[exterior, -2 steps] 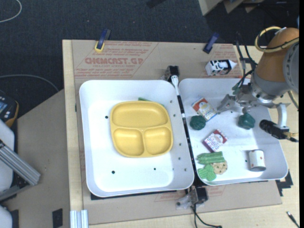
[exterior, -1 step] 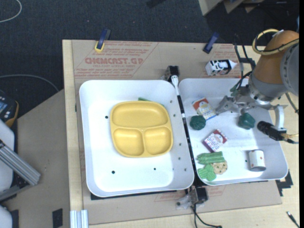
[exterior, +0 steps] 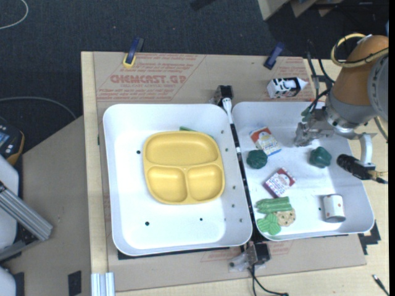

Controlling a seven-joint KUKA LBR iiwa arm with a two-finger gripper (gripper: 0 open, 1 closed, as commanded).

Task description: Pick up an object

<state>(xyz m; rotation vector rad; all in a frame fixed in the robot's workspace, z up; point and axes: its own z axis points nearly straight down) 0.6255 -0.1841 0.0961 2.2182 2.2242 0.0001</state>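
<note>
Camera view. Holdings, largest first.

Tabletop (exterior: 185, 73): board carrying two white bins side by side.

Left bin (exterior: 123, 165): holds a yellow tray (exterior: 183, 166) with three compartments; a sliver of green shows just behind its far edge.

Right bin (exterior: 352, 196): holds all the loose items.

Arm (exterior: 361, 79): reaches in from the right, wrist low over the far part of the right bin.

Gripper (exterior: 307, 133): near the bin floor, between the carton and the right ball; whether the jaws are wide or narrow cannot be told, and nothing is seen between them.

Green pieces (exterior: 273, 214): near front edge, with a cookie-like piece touching.

Can (exterior: 333, 207): metal, front right corner.

Packet (exterior: 278, 182): dark red, mid bin.

Carton (exterior: 266, 140): red and white, far left.

Left ball (exterior: 257, 159): dark green, just beside the carton.

Right ball (exterior: 320, 157): dark green, near the gripper.

Status: every item lies on the bin floor; nothing lifted. Judged: grasp and lift both remain to be done.
</note>
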